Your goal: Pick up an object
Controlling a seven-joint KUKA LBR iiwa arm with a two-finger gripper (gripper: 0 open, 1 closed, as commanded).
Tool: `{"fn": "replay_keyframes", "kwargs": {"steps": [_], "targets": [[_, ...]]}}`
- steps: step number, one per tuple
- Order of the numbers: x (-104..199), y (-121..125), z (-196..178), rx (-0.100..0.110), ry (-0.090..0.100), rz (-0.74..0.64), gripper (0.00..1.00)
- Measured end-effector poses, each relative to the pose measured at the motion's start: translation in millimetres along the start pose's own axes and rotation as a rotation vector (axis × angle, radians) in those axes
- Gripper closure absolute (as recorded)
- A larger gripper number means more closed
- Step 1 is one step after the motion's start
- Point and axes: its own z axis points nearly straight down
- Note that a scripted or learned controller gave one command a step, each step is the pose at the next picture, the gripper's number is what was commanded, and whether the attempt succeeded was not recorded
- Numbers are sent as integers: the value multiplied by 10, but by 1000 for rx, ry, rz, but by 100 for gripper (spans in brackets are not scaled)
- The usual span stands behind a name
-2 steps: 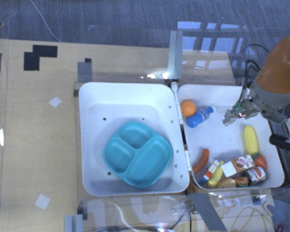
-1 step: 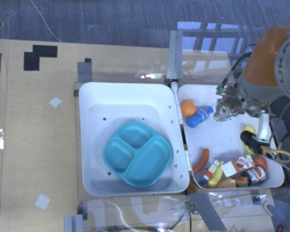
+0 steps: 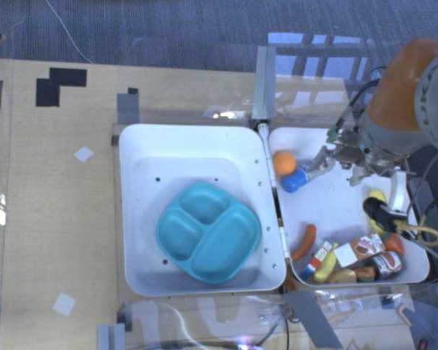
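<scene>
The claw (image 3: 323, 160) hangs over the far part of the right bin (image 3: 336, 206), reaching in from the right, and nothing can be seen gripped in it; whether it stands wide or narrow I cannot tell. Just to its left, against the bin's left wall, lies an orange ball (image 3: 283, 162), with a small blue piece (image 3: 293, 181) touching it on the near side. These 2 are the closest things to the claw.

Along the bin's near edge sits a loose heap: a red sausage shape (image 3: 303, 241) at the left, a yellow banana shape (image 3: 325, 267) beside it, and a cluster of labelled bottles and packets (image 3: 369, 252) further right.

The left bin (image 3: 142, 159) holds a teal plate (image 3: 208, 232) with 3 compartments, lying flat near its near-right corner. Both bins rest on the pale worktop (image 3: 51, 217).
</scene>
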Motion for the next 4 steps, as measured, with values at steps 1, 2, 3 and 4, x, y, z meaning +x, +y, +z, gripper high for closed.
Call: {"fn": "replay_keyframes", "kwargs": {"steps": [1,2,3,4], "targets": [[-296,-142,1232,-10,2,130,0],[7,709,1270,23,-4,105,0],[7,694,1180,31,-6,95,100],[344,995,266,-1,0,140,100]]}}
